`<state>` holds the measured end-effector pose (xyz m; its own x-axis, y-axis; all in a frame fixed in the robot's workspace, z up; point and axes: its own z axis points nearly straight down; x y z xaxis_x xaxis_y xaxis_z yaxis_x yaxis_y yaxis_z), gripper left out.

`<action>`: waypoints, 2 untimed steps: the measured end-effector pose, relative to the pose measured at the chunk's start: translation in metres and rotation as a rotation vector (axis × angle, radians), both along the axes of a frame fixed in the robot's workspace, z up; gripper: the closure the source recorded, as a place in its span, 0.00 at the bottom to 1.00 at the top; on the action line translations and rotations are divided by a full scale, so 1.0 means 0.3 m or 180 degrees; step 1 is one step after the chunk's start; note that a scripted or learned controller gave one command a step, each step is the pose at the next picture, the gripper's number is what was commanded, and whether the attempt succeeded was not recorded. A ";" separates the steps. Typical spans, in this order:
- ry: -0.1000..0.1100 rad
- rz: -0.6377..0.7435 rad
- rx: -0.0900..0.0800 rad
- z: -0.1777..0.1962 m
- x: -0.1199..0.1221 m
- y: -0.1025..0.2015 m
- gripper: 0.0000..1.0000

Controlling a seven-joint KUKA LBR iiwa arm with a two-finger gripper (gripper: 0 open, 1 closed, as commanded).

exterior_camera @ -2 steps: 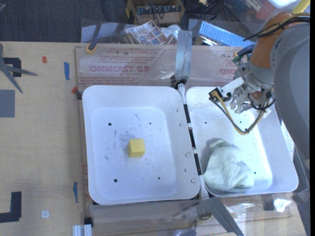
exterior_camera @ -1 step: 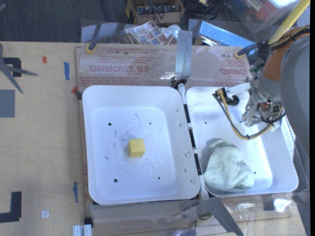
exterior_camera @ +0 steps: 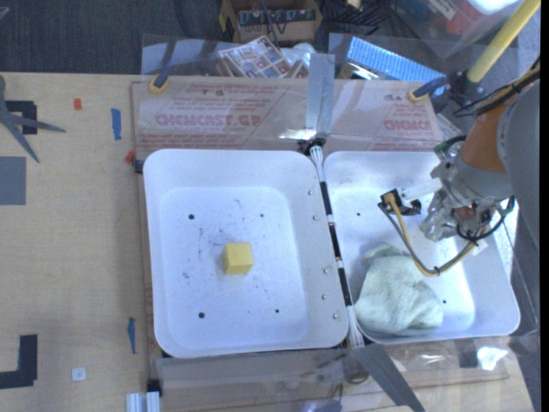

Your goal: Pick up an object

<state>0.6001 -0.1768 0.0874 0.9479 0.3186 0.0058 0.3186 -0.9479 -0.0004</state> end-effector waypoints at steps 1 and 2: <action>-0.0003 -0.0381 -0.0003 -0.002 0.204 0.179 1.00; 0.0000 -0.0382 -0.0001 0.025 0.205 0.179 1.00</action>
